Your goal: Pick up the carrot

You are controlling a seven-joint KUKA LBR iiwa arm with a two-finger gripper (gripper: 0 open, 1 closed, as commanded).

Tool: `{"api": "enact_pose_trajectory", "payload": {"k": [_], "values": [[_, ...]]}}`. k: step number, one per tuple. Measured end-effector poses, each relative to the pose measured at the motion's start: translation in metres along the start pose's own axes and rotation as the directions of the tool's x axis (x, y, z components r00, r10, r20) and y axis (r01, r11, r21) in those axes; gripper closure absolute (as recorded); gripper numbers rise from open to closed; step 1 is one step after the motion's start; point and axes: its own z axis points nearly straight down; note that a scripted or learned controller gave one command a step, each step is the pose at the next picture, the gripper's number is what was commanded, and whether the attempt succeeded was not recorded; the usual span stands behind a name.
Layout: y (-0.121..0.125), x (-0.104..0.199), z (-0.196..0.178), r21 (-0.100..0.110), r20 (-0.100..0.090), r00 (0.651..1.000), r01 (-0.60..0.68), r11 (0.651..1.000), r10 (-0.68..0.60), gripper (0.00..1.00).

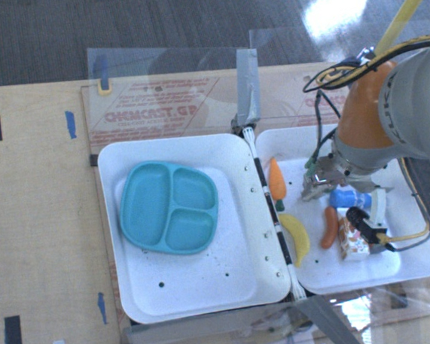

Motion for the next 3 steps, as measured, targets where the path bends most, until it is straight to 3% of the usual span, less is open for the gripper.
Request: {"api": "enact_pose_trajectory", "payload": {"k": [1,2,3], "values": [[0.000,-0.001,0.000,-0.001,0.002,1.000,-0.001,1.000,0.001,0.00],[0.075,-0.008,0.003,0.016,-0.001,0.999,-0.036,0.999,0.036,0.00],[0.043,0.066,-0.097,0.004,-0.002,1.000,0.005,1.000,-0.005,0.00]]}}
